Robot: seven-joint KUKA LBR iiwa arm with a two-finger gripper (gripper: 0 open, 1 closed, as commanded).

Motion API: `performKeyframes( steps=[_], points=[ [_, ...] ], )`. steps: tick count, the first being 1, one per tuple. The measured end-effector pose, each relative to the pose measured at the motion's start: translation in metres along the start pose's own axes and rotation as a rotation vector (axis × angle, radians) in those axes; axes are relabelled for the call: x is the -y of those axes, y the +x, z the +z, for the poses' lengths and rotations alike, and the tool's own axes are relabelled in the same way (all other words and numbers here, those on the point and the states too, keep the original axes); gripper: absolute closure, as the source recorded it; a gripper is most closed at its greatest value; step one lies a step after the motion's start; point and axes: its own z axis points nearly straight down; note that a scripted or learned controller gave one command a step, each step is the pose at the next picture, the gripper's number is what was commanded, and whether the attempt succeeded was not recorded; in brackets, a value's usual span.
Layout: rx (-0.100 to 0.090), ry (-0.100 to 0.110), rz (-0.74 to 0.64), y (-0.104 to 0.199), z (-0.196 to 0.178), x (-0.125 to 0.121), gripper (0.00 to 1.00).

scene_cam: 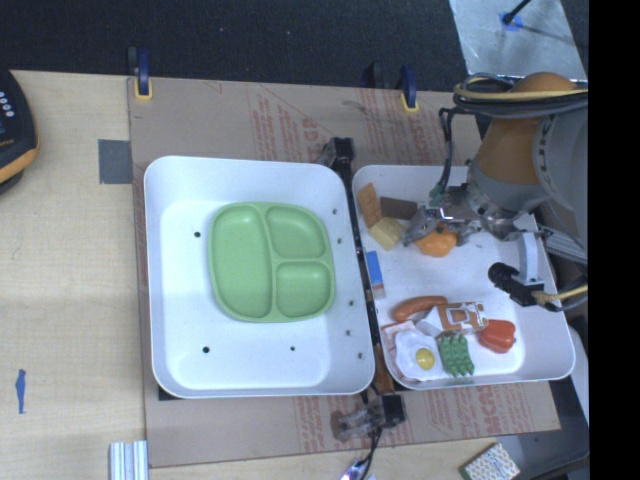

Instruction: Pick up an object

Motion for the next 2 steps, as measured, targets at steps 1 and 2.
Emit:
performKeyframes(
  steps=[1, 2],
  points=[
    [0.002, -0.003, -0.001, -0.003, -0.011, -0.002, 1.00],
    [-0.002, -0.008, -0.005, 0.083, -0.105, 0.048, 1.00]
  ],
)
